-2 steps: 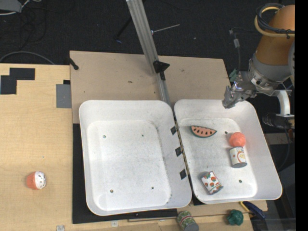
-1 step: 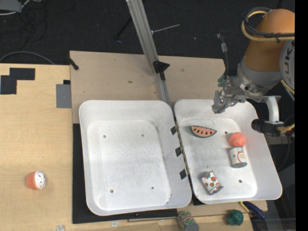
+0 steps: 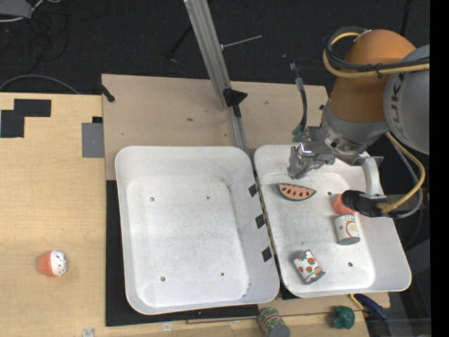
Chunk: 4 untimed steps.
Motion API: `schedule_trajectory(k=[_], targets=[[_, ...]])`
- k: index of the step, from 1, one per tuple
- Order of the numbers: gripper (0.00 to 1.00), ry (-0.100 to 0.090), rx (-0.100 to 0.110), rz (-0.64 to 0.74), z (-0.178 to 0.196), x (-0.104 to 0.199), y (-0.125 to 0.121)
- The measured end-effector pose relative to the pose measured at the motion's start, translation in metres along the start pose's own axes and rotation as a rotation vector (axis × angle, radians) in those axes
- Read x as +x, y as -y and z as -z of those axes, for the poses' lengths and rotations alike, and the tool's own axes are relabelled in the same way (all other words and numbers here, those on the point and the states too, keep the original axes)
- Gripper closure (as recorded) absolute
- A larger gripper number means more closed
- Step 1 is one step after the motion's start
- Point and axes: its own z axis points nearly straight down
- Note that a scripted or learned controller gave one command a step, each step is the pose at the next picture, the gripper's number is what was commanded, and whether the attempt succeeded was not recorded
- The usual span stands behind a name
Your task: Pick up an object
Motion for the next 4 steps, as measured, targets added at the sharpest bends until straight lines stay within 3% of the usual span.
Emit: schedule_trajectory(k=[2,3,4], targets=[[1.0,0.001,0.001,0.001,-0.018,0.097,0.047],[1.0,0.001,-0.003,0.0,-0.008,0.14,0.06],[0.0,0.003,-0.003,-0.005,-0.008,0.136,0.06]])
